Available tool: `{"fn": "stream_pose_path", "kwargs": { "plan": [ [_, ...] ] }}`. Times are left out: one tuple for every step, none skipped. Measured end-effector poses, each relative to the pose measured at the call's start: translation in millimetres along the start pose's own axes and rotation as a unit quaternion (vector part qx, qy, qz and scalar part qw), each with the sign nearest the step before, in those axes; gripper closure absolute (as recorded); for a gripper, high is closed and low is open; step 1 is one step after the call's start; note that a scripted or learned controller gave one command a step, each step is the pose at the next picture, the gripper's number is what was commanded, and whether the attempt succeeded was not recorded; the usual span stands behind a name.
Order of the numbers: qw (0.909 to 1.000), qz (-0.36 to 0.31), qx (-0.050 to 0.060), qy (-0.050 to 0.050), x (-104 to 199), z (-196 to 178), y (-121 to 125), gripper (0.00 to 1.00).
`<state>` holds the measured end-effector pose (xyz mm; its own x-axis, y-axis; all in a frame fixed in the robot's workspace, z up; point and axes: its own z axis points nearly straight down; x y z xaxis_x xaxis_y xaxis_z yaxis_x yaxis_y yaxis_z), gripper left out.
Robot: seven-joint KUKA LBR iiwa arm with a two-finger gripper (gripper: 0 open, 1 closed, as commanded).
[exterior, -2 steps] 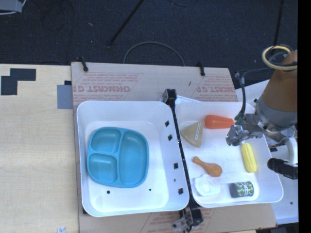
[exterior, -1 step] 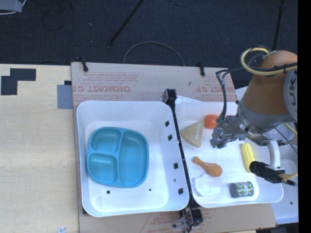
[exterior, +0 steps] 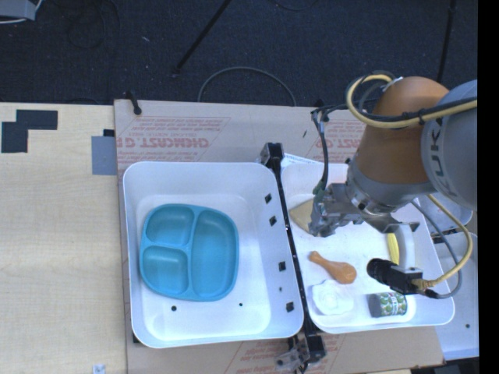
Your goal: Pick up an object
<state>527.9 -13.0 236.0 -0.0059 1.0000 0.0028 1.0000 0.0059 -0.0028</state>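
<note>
My gripper [exterior: 321, 223] hangs low in the right bin [exterior: 437, 315], near its left wall, and something pale tan lies just under and left of it. An orange drumstick-shaped toy [exterior: 334, 266] lies a little below the gripper. Further toward the front sit a white round lid-like object [exterior: 332, 299] and a small can with a green label [exterior: 388, 305]. A yellow object [exterior: 394, 248] lies partly hidden behind the arm's hardware. The arm's orange and grey wrist covers the back of the bin.
The left bin [exterior: 156, 181] holds a blue divided plate [exterior: 189, 252]. A black divider strip [exterior: 282, 240] runs between the two bins. Cardboard lies under both bins, with wooden bench to the left.
</note>
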Motion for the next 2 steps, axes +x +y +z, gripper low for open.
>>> {"fn": "stream_pose_path", "kwargs": {
  "plan": [
    [1.0, 0.0, 0.0, -0.001, 54.7, -7.0, 3.6, 1.0],
    [1.0, 0.001, 0.0, -0.001, 104.9, 5.7, 13.5, 1.0]
  ]
}}
